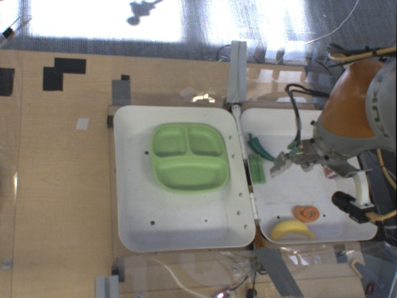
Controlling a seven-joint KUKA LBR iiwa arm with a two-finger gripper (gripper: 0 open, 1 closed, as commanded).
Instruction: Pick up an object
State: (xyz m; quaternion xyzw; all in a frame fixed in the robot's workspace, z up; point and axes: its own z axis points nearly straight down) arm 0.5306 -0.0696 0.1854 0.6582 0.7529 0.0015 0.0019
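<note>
My gripper (280, 164) hangs over the middle of the right bin (279, 194), coming in from the right under the grey and orange arm (353, 110). Just left of it lie a dark green curved piece (259, 146) and a light green flat block (256, 169) by the bin's left wall. An orange round object (306, 213) and a yellow banana (291, 230) sit near the bin's front edge. A small red item (329, 173) peeks out beneath the arm. Nothing is visibly held by the gripper.
The left bin (142, 222) holds a light green divided plate (189, 157). A raised divider (244, 166) separates the two bins. A black part (347, 206) and cables hang at the right bin's right side.
</note>
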